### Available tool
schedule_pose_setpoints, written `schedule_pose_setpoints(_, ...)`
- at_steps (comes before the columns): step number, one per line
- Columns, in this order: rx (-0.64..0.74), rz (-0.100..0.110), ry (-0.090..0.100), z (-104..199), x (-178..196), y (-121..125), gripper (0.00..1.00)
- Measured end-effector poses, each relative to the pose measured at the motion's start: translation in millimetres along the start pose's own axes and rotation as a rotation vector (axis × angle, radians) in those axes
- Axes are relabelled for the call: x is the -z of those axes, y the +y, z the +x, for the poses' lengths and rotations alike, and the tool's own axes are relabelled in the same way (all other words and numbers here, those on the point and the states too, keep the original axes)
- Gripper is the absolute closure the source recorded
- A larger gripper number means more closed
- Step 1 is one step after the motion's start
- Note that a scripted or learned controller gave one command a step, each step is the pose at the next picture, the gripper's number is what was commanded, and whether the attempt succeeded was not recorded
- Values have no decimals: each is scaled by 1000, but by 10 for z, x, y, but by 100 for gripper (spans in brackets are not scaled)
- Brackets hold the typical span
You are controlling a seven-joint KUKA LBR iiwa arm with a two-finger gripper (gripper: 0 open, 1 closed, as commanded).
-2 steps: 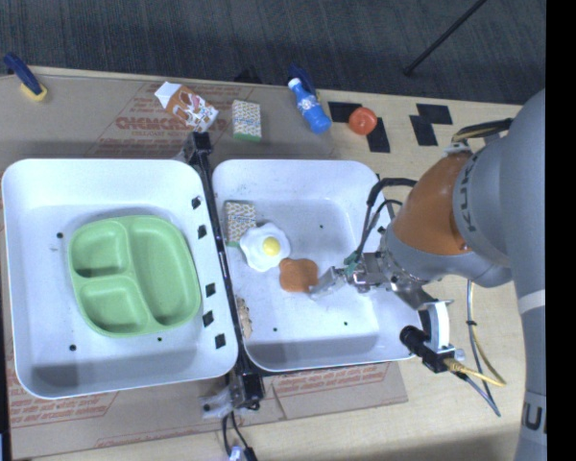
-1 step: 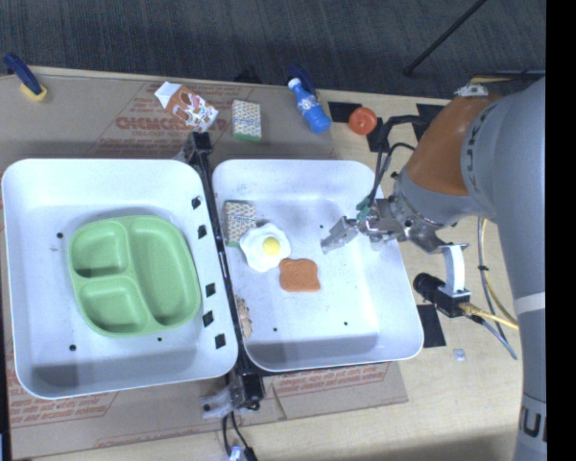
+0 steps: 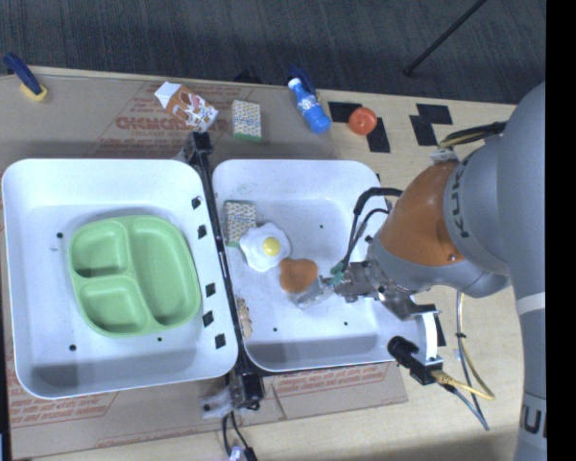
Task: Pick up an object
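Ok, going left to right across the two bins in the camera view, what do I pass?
Green divided plate in the left bin → cracker → fried egg → brown bun → gripper in the right bin.

Matt green tray (image 3: 134, 275), seemingly plastic; glossy white bins (image 3: 298, 353).

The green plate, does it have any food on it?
Empty. The green plate lies in the left bin, all three sections bare.
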State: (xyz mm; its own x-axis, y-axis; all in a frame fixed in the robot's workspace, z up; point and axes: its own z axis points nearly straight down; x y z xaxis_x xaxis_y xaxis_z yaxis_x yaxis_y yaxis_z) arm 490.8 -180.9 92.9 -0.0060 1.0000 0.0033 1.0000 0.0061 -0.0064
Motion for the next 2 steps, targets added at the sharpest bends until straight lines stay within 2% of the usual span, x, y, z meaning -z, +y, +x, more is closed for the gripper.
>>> schedule_pose_setpoints(1,0,-7,-3,-301,145,509,0)
schedule_pose_setpoints(2,0,-2,-1,-286,52,-4,0)
